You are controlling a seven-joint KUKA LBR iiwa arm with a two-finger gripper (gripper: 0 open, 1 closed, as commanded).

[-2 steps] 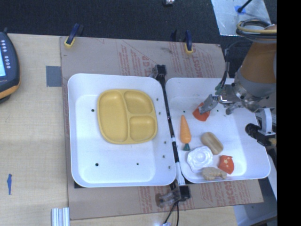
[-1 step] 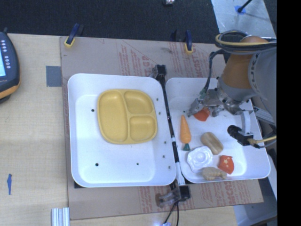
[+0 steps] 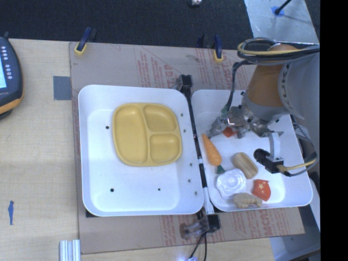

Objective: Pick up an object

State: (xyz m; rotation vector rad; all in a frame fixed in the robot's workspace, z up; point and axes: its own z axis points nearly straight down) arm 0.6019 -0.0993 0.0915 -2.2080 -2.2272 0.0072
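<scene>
The grey arm with its orange band (image 3: pixel 270 86) reached in from the right and hung over the far part of the right shallow white bin (image 3: pixel 304 197), its hand (image 3: pixel 235 125) low near that bin's far left corner. Whether the hand was open or closed could not be told, since the wrist body covered it, and nothing could be seen held in it. Just near of the hand, a small red piece (image 3: pixel 228 132) peeked out from under the metal parts; its shape was unclear. Along the bin's left wall lay an orange toy carrot (image 3: pixel 211 150), tilted, with its thick end toward the near side. To the right of it lay a tan bread-roll-shaped toy (image 3: pixel 244 165), and near of that a white, lumpy, rounded plastic piece (image 3: pixel 231 182). At the near edge lay a beige irregular toy (image 3: pixel 245 200), with a red tomato-like piece (image 3: pixel 261 189) just beside it on the right. A black cable fitting (image 3: pixel 268 161) from the arm hung over the right part of this bin, close to the roll. The left white bin (image 3: pixel 92 194) held a yellow plastic divided plate with three compartments (image 3: pixel 147 133), lying flat in its far half, well apart from the hand. Both bins sat on a brown cardboard sheet (image 3: pixel 136 64) on the wooden desk (image 3: pixel 32 167), clipped at the far edge. A dark handheld control pendant (image 3: pixel 8 72) lay at the far left of the desk.
</scene>
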